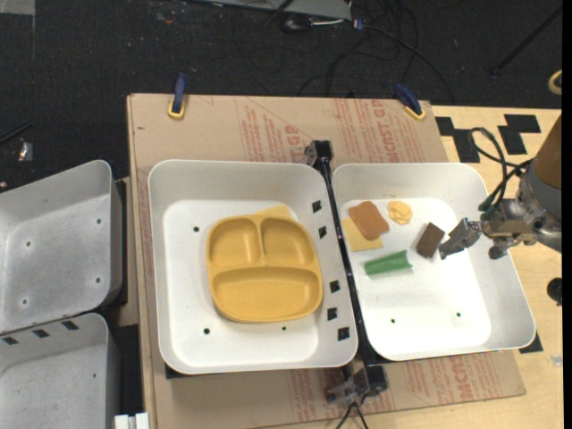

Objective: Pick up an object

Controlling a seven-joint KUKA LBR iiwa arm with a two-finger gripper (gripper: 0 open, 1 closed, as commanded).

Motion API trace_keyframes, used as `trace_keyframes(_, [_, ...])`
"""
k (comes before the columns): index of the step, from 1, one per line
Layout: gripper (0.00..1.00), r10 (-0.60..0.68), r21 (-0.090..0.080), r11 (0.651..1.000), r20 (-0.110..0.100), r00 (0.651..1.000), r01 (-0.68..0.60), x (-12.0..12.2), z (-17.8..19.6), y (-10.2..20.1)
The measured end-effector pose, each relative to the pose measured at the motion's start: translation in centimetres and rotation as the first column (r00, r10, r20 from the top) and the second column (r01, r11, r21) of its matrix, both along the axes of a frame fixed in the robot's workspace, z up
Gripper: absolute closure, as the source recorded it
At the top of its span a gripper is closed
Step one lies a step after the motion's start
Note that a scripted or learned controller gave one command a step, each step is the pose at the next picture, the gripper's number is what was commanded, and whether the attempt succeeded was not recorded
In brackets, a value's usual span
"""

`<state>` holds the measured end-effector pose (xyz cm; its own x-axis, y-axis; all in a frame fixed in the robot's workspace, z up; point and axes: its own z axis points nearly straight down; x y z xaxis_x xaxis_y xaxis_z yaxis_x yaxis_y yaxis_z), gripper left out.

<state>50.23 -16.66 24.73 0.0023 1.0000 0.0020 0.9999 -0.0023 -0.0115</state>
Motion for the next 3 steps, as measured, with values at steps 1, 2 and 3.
trace_keyframes(1, [0.00, 0.003, -0.002, 1.000, 0.011, 1.000, -0.003, 0.2, 0.6, 0.0])
trace_keyframes(2, [0.00, 0.002, -0.001, 1.000, 0.008, 1.000, -0.002, 1.1, -4.2, 0.1])
trace_keyframes(3, [0.00, 0.001, 0.000, 1.000, 0.007, 1.000, -0.001, 0.8, -8.8, 0.8])
